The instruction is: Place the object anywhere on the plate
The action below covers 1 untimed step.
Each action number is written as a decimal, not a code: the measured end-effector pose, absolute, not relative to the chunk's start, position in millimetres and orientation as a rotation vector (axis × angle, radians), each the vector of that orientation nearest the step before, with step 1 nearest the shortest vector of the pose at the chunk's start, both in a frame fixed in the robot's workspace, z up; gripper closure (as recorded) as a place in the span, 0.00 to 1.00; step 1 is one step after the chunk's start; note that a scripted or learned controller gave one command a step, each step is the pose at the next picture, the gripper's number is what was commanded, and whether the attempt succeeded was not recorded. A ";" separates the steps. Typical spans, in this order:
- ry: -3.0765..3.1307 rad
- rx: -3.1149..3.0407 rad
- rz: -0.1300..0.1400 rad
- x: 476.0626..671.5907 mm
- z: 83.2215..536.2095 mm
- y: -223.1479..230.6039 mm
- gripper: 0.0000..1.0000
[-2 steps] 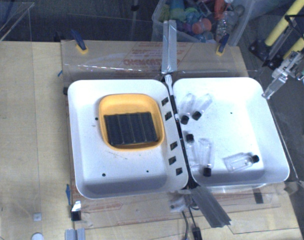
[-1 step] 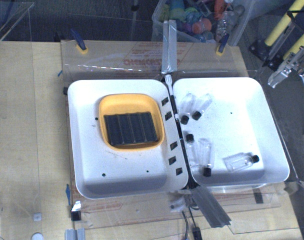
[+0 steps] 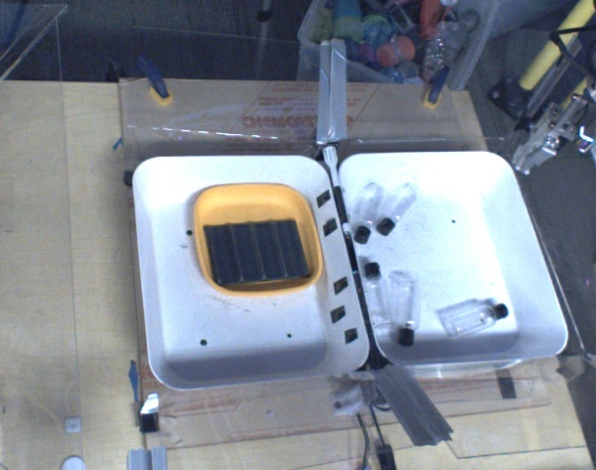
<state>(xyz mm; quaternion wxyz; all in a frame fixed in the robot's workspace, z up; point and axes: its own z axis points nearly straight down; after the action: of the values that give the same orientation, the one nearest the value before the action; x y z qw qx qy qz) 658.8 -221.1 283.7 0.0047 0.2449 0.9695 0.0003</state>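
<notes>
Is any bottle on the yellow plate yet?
No: the yellow plate in the left bin bears just a dark ribbed insert; the clear bottles lie in the right bin.

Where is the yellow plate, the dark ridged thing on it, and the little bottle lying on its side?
yellow plate [image 3: 211, 204]: camera view, bare upper-left rim.
dark ridged block [image 3: 255, 252]: camera view, middle of its top.
clear bottle [image 3: 466, 316]: camera view, middle of its clear body.
</notes>
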 end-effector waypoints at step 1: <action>3.129 0.221 0.002 650.1 227.1 -222.0 1.00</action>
<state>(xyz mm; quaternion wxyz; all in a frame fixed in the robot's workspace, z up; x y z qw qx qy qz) 650.1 -222.0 227.1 0.0026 0.0704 0.9975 0.0007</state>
